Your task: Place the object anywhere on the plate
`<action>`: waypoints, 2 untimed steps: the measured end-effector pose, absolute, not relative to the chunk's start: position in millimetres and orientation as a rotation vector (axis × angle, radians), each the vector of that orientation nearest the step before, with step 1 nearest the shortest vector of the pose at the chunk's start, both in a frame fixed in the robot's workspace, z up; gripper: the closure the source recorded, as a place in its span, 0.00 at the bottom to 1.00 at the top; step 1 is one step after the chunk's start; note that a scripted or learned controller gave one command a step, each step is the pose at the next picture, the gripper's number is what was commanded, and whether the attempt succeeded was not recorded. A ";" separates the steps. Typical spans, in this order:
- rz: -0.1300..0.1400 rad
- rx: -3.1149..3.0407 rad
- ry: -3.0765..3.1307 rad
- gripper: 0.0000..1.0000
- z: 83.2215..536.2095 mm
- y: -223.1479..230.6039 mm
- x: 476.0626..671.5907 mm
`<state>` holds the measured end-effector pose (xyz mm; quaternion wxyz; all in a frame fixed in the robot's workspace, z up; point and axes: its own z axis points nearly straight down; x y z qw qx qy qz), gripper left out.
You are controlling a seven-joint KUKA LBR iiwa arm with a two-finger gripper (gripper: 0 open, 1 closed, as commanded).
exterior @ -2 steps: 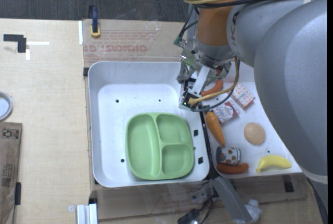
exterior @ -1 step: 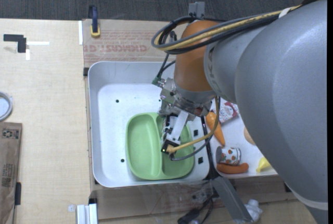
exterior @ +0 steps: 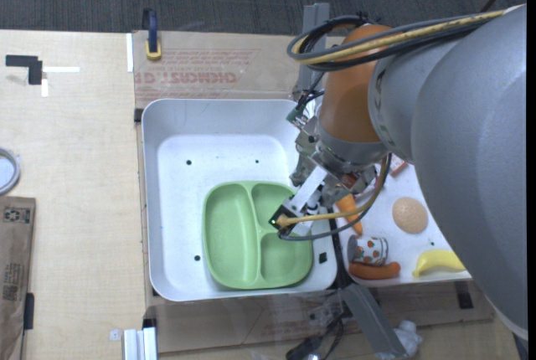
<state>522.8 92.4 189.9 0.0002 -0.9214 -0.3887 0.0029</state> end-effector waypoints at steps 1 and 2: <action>0.010 -2.817 -1.388 1.00 213.4 100.7 492.3; 0.009 -2.817 -1.388 0.00 213.6 100.5 492.4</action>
